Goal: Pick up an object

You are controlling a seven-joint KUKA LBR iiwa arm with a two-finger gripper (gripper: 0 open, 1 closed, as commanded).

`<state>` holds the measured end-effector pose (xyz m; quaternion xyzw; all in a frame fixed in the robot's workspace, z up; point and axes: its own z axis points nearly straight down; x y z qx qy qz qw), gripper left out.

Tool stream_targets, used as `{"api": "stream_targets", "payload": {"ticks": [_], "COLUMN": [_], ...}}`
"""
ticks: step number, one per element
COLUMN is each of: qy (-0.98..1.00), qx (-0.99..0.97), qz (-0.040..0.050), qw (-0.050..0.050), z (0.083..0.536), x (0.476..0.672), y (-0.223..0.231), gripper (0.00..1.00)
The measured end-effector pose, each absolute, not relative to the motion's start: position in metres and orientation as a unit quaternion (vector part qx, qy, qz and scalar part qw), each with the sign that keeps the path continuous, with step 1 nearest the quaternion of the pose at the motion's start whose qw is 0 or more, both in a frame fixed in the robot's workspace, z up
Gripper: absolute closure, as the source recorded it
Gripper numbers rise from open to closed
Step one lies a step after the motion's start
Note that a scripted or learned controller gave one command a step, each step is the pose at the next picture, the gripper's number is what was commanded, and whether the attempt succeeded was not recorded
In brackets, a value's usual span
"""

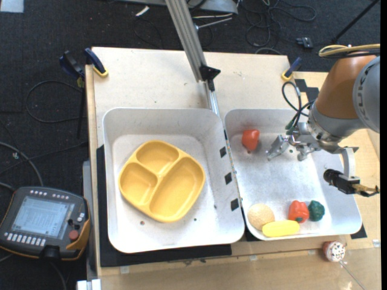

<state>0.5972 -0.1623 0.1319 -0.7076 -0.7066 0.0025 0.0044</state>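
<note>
1. The desk (151, 77) carries two shallow white bins side by side. The left bin (115, 132) holds a yellow divided plate (161, 180); the right bin (344, 219) holds the small things worth picking.
2. The arm (347, 95) reaches in from the right of the frame, and its gripper (289, 147) hangs over the upper middle of the right bin. Nothing sits between its fingers; whether they are spread or closed cannot be told from this slanted view.
3. The nearest candidate is a red object (250, 139) in the upper left part of the right bin, just left of the gripper and apart from it.
4. Four more things cluster along the lower edge of that bin: a round beige piece (261, 214), a yellow piece (280, 228) touching it, a second red piece (298, 210) and a dark green piece (316, 209) just beside that.
5. The lone red object looks like the better target, since it stands free, with room for fingers on both sides.
6. To do the step well, the gripper should centre over it before descending, then close only once the fingers straddle it.
7. It lies near the bin's left wall (231, 162), so a finger could catch there.
</note>
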Motion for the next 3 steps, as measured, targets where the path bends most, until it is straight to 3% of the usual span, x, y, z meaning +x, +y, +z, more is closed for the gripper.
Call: {"api": "stream_targets", "payload": {"ticks": [1, 2, 3], "qy": [-0.71, -0.708, -0.705], "qx": [-0.704, -0.706, -0.709], "qz": [-0.0001, -0.0016, 0.0005], "qw": [0.001, -0.002, 0.0], "z": [0.094, 0.142, 0.095], "x": [0.606, 0.613, 0.507], "y": [-0.091, -0.099, -0.16], "gripper": [0.0, 0.0, 0.0]}}
